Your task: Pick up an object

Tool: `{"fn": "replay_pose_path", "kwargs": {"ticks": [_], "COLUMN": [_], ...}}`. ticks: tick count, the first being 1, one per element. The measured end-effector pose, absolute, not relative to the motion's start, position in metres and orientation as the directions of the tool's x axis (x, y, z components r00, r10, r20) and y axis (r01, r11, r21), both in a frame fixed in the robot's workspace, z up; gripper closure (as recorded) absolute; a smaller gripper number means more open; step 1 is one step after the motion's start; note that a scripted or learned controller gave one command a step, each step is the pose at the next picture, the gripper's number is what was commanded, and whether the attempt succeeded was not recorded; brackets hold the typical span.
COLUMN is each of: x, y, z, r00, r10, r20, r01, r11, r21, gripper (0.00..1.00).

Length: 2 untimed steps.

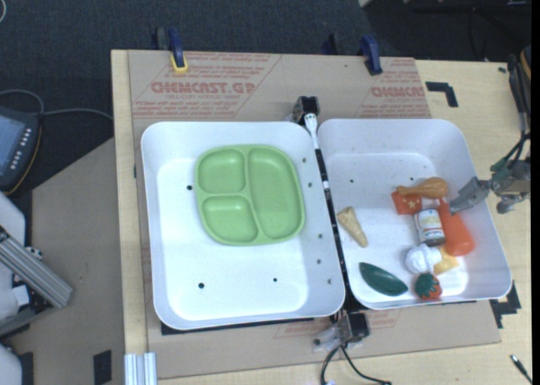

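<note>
Nothing is lifted yet. The claw [488,190] hovers at the right edge of the frame above the right white bin [380,143]; I cannot tell its state. Small toy foods [430,227] lie clustered at the bin's right. A green divided plate [251,193] sits in the left white bin [169,231]. The cardboard-covered table [253,79] stands on dark carpet.

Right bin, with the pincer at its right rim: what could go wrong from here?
The pincer sits beside a tight cluster: the small jar, orange piece and red piece touch, so a grasp might catch two or shove them apart. It could also clip the right bin wall.
</note>
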<state>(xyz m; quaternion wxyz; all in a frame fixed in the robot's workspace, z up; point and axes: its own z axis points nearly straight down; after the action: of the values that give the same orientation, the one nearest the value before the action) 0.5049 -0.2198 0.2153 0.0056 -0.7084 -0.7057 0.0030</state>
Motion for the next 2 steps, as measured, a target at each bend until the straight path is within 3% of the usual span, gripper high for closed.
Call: {"fn": "replay_pose_path", "kwargs": {"ticks": [1,2], "x": [0.508,0.512], "y": [-0.219,-0.220], "z": [0.222,0.159], "r00": [0.000,0.000], "r10": [1.000,1.000], "r20": [0.000,0.003], "r01": [1.000,1.000], "r11": [0.000,0.000], "r21": [0.001,-0.005], "gripper": [0.00,0.00]}}
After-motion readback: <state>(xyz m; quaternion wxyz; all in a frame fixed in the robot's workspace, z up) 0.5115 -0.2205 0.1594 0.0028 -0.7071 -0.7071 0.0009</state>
